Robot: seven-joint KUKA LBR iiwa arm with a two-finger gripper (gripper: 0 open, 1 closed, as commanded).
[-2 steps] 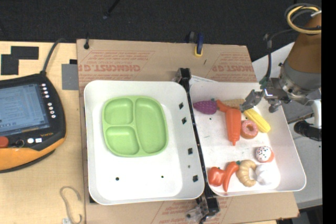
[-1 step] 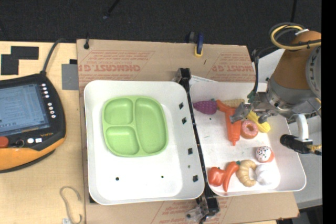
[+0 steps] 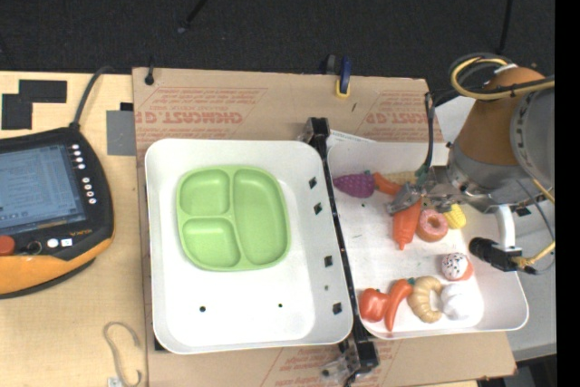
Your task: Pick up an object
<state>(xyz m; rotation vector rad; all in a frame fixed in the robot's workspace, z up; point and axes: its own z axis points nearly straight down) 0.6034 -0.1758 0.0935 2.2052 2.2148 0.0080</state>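
Camera view is showing the gripper [image 3: 419, 198] hanging over the right bin [image 3: 362, 258], at the carrot's [image 3: 405, 226] twelve o'clock end. Whether it is grasping the carrot is unclear. A doughnut [image 3: 432, 227] is lying at the carrot's three o'clock.

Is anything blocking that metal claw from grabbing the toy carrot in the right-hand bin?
Nothing visible does. The gripper sits right over the top end of the carrot, with no other toy between them. The pink donut lies close beside the carrot and could get bumped.
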